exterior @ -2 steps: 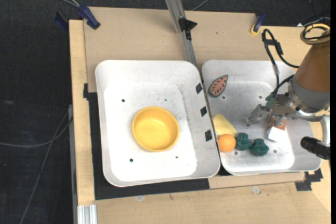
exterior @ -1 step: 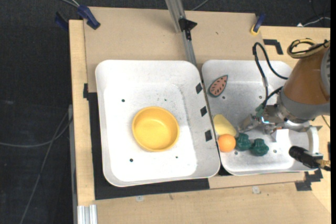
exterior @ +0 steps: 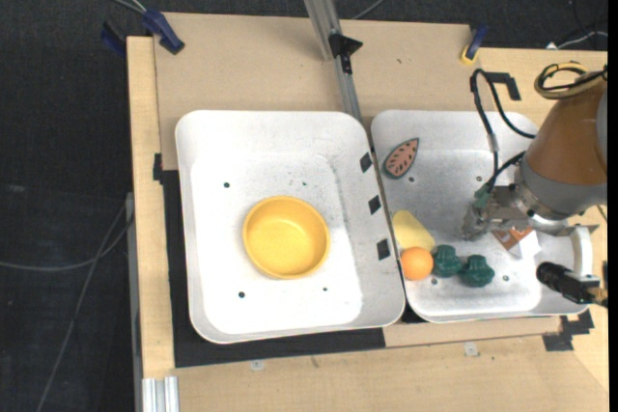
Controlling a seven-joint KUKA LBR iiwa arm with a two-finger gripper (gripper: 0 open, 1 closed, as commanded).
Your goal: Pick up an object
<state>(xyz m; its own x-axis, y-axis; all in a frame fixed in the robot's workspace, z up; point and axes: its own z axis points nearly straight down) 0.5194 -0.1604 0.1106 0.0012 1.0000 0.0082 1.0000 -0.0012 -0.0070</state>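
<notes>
Currently, camera view: gripper point(exterior: 480, 219) low inside right bin point(exterior: 439, 145), jaws' state cannot be told | just below it a green toy point(exterior: 463, 266), with orange ball point(exterior: 416, 262) and pale yellow piece point(exterior: 410, 231) crowding its left | leaf-shaped piece point(exterior: 401, 156) apart | left bin point(exterior: 208, 159) holds yellow bowl point(exterior: 285, 235) | counter point(exterior: 251, 63) beneath.

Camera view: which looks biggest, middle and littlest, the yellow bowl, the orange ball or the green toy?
1. yellow bowl, biggest by far
2. green toy
3. orange ball, littlest, though not much smaller than the toy
</notes>
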